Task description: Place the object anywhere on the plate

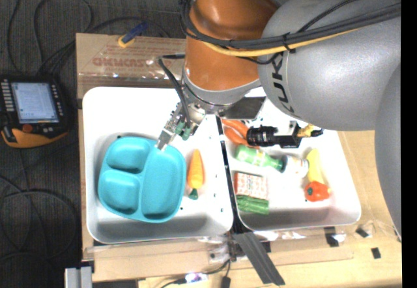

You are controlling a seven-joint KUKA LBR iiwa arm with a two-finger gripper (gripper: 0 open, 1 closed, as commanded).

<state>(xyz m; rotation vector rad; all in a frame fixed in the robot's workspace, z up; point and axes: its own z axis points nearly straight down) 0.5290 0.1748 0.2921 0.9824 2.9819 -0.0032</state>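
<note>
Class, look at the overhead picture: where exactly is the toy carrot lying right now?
The toy carrot lies in the left bin, just right of the blue plate and beside the divider between the bins, below the pincer.

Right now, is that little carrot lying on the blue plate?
No, the carrot lies on the white bin floor just beside the plate's right edge.

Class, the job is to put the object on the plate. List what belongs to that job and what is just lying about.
Belongs to the job:
blue plate
carrot beside the plate
tool

Just lying about, in the right bin:
green bottle
red-and-white packet
yellow-and-red vegetable
</note>
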